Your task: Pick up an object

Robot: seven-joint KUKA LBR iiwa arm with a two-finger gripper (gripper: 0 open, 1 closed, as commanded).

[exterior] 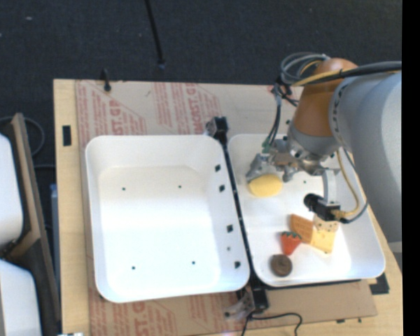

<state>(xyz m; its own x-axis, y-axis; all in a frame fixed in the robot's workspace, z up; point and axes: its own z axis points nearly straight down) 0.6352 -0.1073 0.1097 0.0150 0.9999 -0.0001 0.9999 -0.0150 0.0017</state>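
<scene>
My gripper point(271, 169) hangs low over the far left part of the right bin point(364, 261). A yellow rounded object point(265, 186) lies directly beneath it, touching or nearly touching it, and partly covered by it. Nearer the front of the same bin lie an orange wedge point(300, 225), a pale yellow block point(325, 239), a small red piece with a green top point(290, 243) and a brown round disc point(281, 264).
The left bin point(98, 187) stands beside the right one, the two rims meeting along a dark divider point(231, 187). Both rest on a cardboard sheet point(147, 110). The arm's grey body point(371, 131) covers the right bin's far right side.
</scene>
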